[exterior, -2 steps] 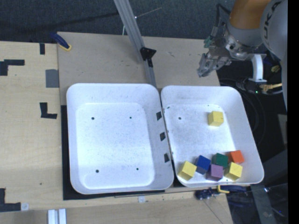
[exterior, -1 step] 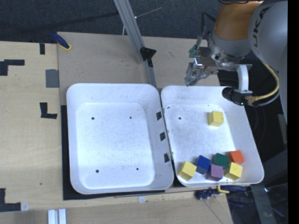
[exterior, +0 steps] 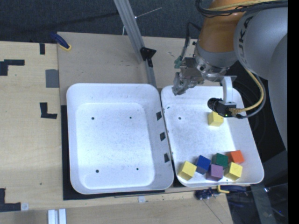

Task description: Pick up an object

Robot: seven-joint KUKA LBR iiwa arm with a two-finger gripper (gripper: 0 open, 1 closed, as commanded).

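Gripper: jaws state cannot tell, nothing visibly held. Nearest target, yellow cube, lies right and below jaws. You centre over it, descend straight.

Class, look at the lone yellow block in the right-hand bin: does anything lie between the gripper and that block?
Nothing visible does. The gripper hangs over the right bin's far left corner, and bare white floor runs from there to the lone yellow block. The other blocks cluster along the near edge, out of the path.
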